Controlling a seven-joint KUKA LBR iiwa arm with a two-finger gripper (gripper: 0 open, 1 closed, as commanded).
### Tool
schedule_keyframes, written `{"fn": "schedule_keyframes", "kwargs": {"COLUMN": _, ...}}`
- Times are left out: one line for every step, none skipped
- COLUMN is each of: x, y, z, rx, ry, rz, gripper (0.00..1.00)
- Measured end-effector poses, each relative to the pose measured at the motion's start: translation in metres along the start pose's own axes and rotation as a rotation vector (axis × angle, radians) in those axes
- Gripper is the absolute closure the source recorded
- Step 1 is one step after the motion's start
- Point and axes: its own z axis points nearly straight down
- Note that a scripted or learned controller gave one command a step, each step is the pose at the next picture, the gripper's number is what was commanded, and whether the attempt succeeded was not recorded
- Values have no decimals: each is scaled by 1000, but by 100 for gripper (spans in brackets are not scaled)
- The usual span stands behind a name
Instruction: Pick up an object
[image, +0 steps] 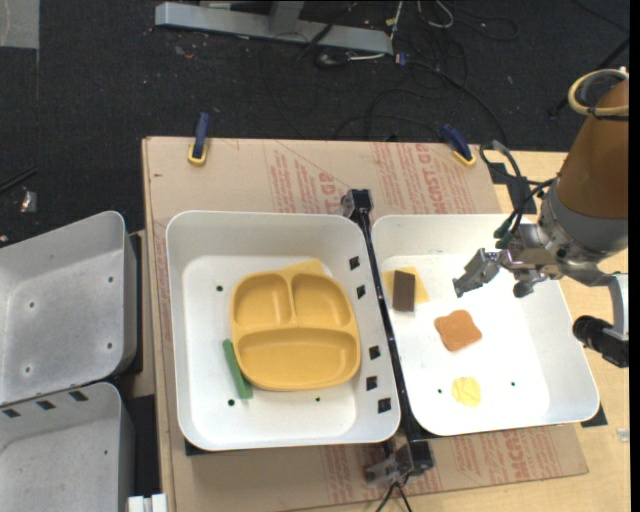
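the gripper (497, 272) hangs over the right bin (560, 400), fingers spread apart with nothing between them. the nearest pickable thing, an orange toast-like piece (458, 330), lies just below and left of the gripper. a brown block (404, 289) rests further left of the gripper, close to the bin's left wall, and a yellow piece (466, 390) lies well below it. the flat orange piece may slip out of a pinch, and the brown block's wall could catch a finger. open floor lies below and right of the gripper.

Arm (590, 190) from right, jaws apart, nothing between.
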Motion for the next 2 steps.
{"fn": "schedule_keyframes", "kwargs": {"x": 4, "y": -9, "z": 51, "rx": 4, "ry": 1, "rz": 2, "gripper": 0}}
{"fn": "schedule_keyframes", "kwargs": {"x": -3, "y": -5, "z": 109, "rx": 4, "ry": 0, "rz": 3, "gripper": 0}}
